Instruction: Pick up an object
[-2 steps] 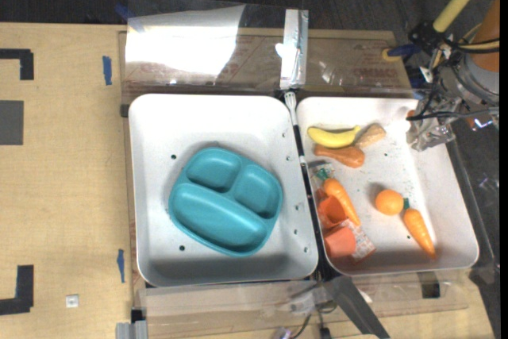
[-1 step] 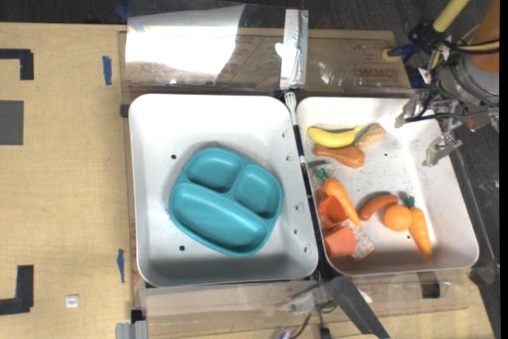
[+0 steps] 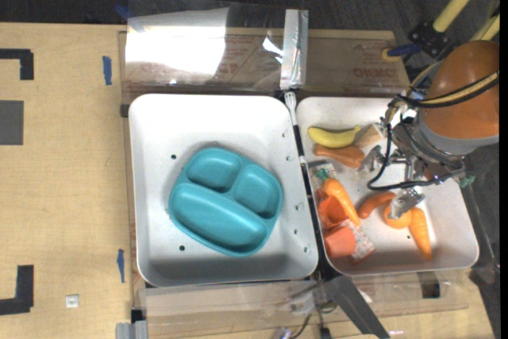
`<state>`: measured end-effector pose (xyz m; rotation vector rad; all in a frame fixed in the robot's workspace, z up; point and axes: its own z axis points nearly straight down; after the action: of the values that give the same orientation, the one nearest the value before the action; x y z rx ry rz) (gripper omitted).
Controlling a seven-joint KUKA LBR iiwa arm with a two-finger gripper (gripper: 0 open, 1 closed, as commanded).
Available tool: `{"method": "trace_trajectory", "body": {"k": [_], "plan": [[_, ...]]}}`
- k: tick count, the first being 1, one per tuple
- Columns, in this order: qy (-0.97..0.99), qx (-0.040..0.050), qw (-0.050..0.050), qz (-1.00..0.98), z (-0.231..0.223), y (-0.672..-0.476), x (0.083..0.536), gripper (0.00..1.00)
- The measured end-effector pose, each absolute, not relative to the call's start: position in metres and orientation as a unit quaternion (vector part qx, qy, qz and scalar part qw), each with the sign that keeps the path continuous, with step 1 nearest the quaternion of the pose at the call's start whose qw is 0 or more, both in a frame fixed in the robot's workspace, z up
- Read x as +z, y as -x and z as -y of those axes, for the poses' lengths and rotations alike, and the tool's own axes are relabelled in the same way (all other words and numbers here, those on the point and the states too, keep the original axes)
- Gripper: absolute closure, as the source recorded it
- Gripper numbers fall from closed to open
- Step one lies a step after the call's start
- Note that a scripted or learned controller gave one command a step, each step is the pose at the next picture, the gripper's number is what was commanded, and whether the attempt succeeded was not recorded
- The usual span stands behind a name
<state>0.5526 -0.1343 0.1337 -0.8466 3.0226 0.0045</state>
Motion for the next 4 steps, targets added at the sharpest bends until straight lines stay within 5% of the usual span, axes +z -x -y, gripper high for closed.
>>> {"method": "trace_trajectory", "body": {"k": [1,2,3,4], "plan": [[0.256,-0.0021,0.006,-0.967,0.164,-0.503,0.089,0.0],[0.337,-0.004,0.007,-0.941,0.125,-0.497,0.09,0.0],[0.339,-0.0056,0.014,-0.941,0.122,-0.501,0.103,1.0],[0.487,-0.0039,0.006,-0.873,0.127,-0.513,0.27,1.0]]}}
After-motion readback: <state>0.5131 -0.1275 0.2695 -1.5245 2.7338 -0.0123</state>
